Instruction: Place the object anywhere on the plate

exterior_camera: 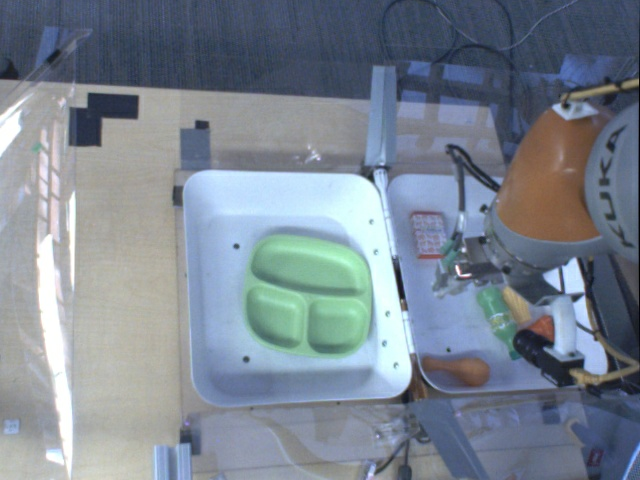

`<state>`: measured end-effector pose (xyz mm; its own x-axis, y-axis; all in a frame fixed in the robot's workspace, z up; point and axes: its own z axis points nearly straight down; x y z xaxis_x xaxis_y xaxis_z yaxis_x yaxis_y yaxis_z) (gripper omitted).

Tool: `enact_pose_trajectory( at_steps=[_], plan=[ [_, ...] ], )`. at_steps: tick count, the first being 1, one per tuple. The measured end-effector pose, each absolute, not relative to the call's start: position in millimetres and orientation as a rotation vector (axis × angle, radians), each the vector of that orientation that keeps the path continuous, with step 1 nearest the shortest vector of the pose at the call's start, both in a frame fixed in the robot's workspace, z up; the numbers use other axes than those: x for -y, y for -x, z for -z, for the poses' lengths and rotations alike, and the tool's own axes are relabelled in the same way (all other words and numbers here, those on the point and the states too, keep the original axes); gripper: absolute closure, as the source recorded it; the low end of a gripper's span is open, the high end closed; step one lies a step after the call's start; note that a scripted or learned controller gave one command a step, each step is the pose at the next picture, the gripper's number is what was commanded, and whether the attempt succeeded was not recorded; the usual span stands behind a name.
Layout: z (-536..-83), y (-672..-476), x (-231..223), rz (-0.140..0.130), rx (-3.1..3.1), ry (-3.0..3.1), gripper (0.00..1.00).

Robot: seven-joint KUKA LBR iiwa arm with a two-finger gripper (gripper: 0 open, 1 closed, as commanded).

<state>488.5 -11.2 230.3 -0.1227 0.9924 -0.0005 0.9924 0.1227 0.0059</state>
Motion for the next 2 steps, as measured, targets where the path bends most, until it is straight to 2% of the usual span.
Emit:
enact_pose_trajectory(
  at_steps=[1,2],
  plan=[
    [-184.1,-487.1,47.7,-0.001,-1.741,-2.616,1.0],
    [-191.6,-543.0,42.4,-0.005,-2.141,-2.294,1.0]
  ],
)
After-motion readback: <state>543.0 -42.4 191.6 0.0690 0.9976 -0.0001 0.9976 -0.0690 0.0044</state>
